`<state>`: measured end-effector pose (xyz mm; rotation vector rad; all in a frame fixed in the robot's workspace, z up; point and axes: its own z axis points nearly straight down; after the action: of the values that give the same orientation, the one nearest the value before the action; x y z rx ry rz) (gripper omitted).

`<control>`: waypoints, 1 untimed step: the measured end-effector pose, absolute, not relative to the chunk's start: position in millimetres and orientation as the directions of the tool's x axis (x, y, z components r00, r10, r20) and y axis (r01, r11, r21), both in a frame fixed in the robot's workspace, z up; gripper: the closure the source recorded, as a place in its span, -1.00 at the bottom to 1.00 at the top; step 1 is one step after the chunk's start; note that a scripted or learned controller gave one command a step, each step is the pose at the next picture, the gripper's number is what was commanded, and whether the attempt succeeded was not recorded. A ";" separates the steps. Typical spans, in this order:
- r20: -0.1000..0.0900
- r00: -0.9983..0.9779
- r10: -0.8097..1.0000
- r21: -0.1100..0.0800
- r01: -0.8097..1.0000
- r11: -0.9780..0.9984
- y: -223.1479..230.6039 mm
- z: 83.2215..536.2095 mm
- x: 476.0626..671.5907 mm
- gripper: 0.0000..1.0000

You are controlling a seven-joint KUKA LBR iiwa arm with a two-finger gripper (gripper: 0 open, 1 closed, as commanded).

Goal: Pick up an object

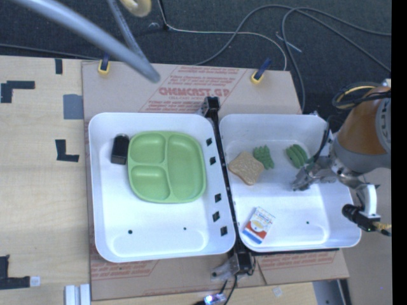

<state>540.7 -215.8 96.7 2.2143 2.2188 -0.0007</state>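
The right bin [280,127] holds a tan slice of toast [246,168], a small dark green vegetable piece [263,156], a second green piece [296,154] and a white, red and blue carton [258,225] near the front. My gripper [304,180] is down inside this bin at its right side, just below and right of the second green piece. Nothing can be seen between its fingertips. The arm with its orange band [362,129] enters from the right.
The left bin [102,189] bears a green divided plate [167,166] and a small black block [119,149] at the plate's left. A black divider [219,170] runs between the bins. Cables lie on the dark floor behind the bench.
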 end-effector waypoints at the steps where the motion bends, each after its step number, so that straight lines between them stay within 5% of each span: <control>1: -0.001 -0.002 1.000 0.003 1.000 0.002 -209.2 152.4 549.4 1.00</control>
<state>549.4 -209.2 152.4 2.2170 2.2218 0.0021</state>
